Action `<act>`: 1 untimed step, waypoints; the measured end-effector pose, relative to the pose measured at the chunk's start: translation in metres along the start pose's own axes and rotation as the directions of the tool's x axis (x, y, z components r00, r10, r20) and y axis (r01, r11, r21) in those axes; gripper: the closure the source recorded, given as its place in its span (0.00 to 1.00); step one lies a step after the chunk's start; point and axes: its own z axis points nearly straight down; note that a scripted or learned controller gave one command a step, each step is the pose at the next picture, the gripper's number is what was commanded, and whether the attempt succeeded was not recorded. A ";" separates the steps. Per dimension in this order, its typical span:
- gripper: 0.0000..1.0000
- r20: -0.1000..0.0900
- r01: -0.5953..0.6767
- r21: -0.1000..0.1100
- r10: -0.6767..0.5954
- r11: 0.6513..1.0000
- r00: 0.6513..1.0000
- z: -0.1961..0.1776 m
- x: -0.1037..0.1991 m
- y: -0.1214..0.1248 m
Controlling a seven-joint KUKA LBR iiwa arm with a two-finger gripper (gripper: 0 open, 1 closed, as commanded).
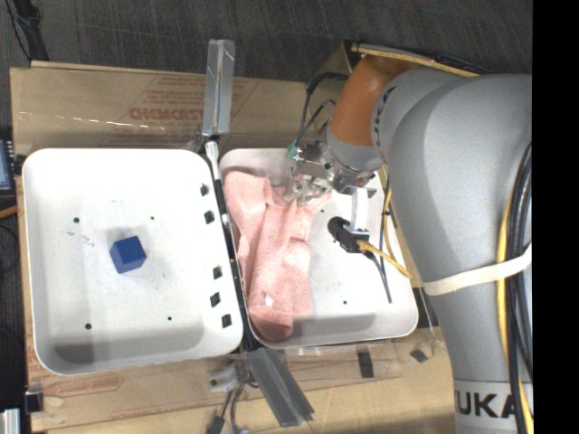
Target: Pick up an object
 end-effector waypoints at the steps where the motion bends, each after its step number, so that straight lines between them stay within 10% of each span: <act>1: 1.00 0.002 0.218 -0.005 -0.218 0.976 0.976 -0.013 0.013 0.000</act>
